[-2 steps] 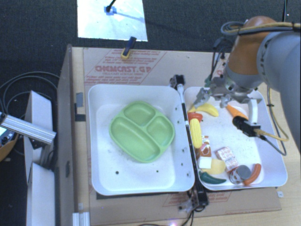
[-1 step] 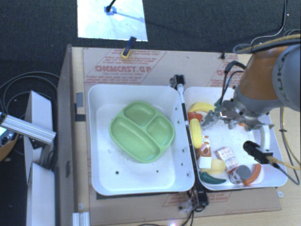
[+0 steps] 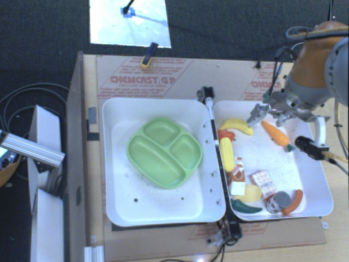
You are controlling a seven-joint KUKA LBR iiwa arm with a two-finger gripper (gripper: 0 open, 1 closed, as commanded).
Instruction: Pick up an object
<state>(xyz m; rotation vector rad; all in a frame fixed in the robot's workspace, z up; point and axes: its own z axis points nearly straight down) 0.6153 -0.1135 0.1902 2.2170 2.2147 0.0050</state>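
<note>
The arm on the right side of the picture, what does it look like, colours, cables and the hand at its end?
The arm has a rounded grey shell with a broad orange band above the wrist. Dark cables loop beside the band and run down toward the wrist. The hand at its end is small, bare grey metal, built of angular parts. No lettering or markings can be made out on it.

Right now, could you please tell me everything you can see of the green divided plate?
The green divided plate lies flat in the left bin, roughly central and turned at a slant to the bin's walls. It is pale green, looks like smooth plastic, with rounded corners and raised ridges splitting it into three compartments: one long one along its lower-left side and two smaller ones toward the upper right. Nothing lies in any compartment. It rests on the bin floor, apart from the walls.
</note>
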